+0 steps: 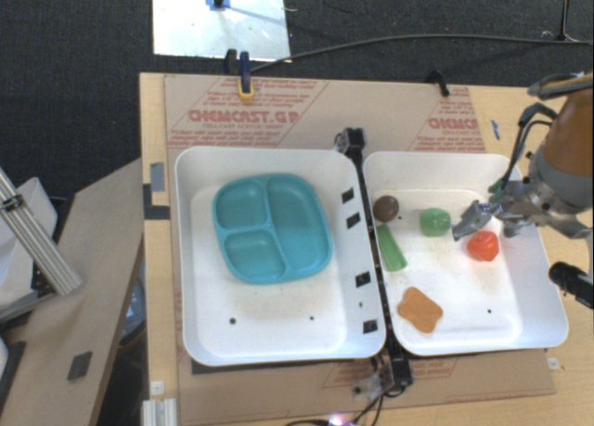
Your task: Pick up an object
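Here the hand (475,221) hovers just beside the red ball (483,247); whether it is wide or narrow, I cannot tell. Probably approaching; next, descend squarely onto the ball

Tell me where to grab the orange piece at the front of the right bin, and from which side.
Grip the orange piece across its narrower middle, coming straight down from above. It lies flat on the floor of the right bin, so its sides offer little to pinch. It sits apart from the green wedge, leaving room for the claw around it.

Dark carpet (74,53), tan bench (153,229)
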You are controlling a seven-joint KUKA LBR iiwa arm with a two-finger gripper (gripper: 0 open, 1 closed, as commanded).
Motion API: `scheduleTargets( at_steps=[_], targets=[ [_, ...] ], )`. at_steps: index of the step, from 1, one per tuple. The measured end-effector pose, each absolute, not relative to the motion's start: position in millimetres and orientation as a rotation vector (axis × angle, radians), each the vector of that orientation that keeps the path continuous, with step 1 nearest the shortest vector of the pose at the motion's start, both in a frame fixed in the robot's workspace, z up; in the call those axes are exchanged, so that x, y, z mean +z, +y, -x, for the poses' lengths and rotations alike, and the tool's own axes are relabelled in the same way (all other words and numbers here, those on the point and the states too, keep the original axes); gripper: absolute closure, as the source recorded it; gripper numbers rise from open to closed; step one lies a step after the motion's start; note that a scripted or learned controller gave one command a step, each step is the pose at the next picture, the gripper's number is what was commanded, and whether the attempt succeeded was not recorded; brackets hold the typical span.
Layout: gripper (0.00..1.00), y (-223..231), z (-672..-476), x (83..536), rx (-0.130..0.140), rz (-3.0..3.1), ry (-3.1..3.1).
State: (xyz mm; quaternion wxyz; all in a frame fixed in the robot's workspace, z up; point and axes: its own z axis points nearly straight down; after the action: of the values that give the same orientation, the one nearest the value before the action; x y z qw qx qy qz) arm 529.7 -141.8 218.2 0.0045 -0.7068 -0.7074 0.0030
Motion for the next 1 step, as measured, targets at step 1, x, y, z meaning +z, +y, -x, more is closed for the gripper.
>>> scheduleTargets(
  at_steps=[1],
  targets=[
    [0.0,-141.5,-532.3,224.2,-0.001,2.218,-2.226]
  ],
)
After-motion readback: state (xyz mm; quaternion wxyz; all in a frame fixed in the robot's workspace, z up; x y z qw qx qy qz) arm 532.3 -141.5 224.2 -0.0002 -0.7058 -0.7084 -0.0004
